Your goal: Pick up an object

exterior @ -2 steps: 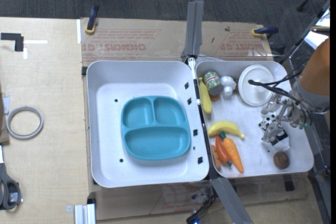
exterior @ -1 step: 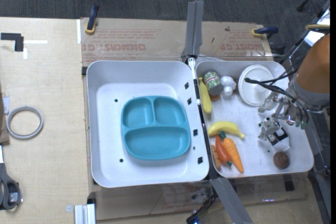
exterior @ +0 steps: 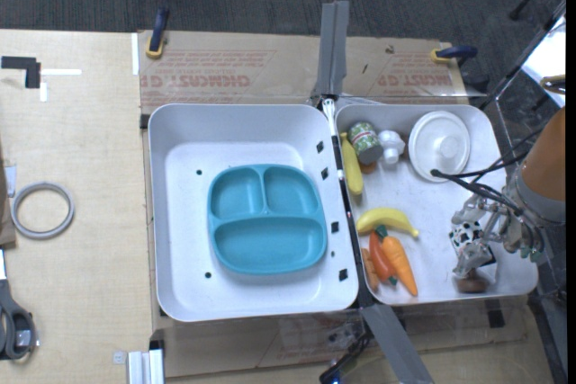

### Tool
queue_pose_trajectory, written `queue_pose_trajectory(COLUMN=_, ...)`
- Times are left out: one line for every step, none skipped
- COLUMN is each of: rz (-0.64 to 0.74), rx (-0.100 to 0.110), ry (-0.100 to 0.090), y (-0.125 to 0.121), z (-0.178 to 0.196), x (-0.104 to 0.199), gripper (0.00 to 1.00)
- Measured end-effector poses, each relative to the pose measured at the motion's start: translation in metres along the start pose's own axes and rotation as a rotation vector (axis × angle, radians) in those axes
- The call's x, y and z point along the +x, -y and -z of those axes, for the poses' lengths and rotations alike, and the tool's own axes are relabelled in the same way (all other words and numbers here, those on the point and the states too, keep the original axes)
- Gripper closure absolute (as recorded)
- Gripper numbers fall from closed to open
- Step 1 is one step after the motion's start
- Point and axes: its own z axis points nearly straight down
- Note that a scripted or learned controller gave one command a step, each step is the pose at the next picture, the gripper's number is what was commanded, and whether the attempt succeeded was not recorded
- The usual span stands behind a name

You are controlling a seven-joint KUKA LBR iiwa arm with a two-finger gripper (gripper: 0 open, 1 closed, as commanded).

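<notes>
Low in the right bin (exterior: 504, 193), the gripper (exterior: 474, 258) hangs beside a black-and-white toy (exterior: 463, 235), apparently over a brownish object (exterior: 472, 285); finger state cannot be told.

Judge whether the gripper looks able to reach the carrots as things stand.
Probably yes: the gripper hangs in the same bin, and bare floor separates it from the carrots; a banana borders them on the far side.
</notes>
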Motion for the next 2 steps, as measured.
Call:
queue_pose_trajectory(rz=-0.044, rx=-0.001, ry=-0.004, y=-0.038, z=-0.001, x=0.021, gripper=0.00)
queue_pose_trajectory(rz=-0.048, rx=-0.001, ry=-0.002, y=-0.117, z=-0.001, x=-0.038, gripper=0.00)
